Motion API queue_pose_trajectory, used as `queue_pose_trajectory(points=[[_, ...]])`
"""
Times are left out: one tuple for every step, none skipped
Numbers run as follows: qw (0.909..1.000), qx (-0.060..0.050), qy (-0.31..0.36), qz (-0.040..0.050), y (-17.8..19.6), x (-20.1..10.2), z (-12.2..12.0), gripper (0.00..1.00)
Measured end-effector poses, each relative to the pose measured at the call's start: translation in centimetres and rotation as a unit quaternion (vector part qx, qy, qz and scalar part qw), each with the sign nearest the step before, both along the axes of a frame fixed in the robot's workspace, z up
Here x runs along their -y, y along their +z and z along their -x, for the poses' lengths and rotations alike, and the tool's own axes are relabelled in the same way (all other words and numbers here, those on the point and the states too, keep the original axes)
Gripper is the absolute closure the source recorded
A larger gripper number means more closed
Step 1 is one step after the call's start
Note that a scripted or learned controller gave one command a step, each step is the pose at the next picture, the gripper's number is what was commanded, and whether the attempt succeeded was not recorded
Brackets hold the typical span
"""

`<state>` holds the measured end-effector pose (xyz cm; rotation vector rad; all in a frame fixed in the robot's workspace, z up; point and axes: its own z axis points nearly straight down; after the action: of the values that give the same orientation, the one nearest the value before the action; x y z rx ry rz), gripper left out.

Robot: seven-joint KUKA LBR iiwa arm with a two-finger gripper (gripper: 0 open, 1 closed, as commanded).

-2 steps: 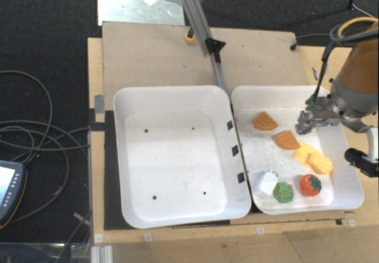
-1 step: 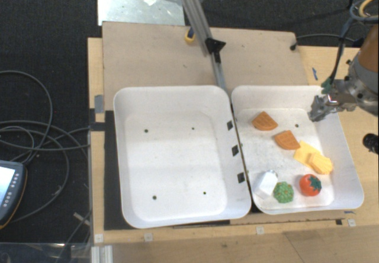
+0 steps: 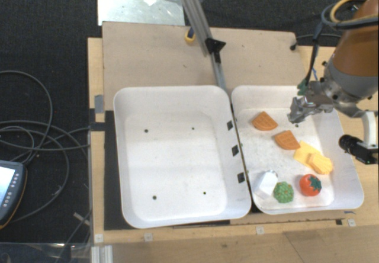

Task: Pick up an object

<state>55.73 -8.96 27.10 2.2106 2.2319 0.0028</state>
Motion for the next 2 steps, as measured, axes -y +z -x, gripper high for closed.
queue_pose_trajectory(points=[[1.0000, -0.001, 0.001, -0.0009, -0.9, -6.3, 0.7, 1.00], [1.0000, -0.001, 0.001, -0.0005, -2.6, -11.7, 0.1, 1.00]])
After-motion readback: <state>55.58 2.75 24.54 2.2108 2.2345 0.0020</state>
